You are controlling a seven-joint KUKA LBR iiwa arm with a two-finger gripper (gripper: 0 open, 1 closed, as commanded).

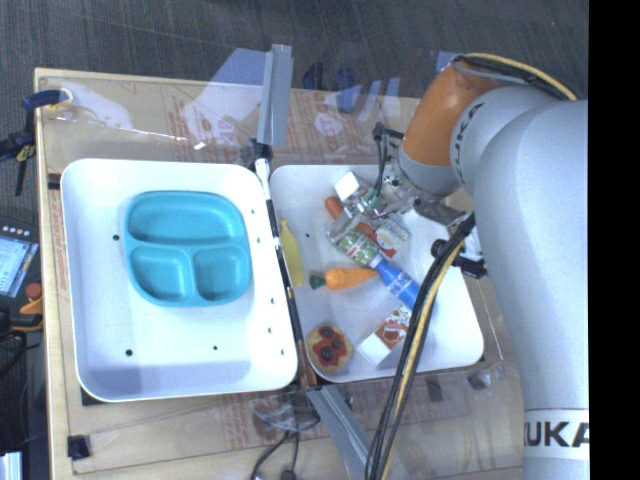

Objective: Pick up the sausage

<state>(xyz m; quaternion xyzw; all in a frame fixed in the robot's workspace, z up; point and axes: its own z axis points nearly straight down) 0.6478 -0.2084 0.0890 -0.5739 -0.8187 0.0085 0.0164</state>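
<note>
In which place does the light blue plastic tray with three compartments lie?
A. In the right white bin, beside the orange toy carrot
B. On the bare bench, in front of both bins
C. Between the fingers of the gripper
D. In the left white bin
D: the light blue plastic tray with three compartments lies flat in the left white bin, while the orange toy carrot lies in the right white bin.
</note>
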